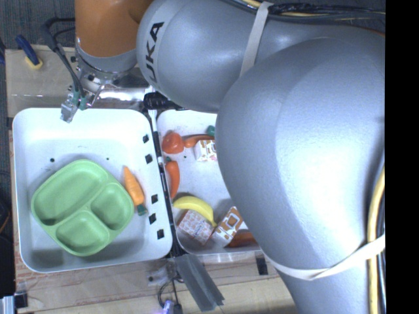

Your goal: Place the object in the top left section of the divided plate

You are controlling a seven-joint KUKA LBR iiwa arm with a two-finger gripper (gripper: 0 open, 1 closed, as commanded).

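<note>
From the overhead camera I see the arm (288, 142) filling most of the right side, its orange band (105, 12) at the top. The gripper (72, 106) sits above the far left corner of the left bin (39, 126); whether it is open or shut I cannot tell (too small and blurred). The green divided plate (82, 206) lies in that bin, and an orange carrot (133, 185) rests just beside its right rim, outside every section. The right bin (196, 248) holds a banana (194, 207), another carrot (172, 175) and small cartons (206, 150).

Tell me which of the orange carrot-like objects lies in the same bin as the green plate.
The carrot with the green tip, lying beside the right edge of the green divided plate in the left bin. The other orange pieces lie in the right bin.
</note>
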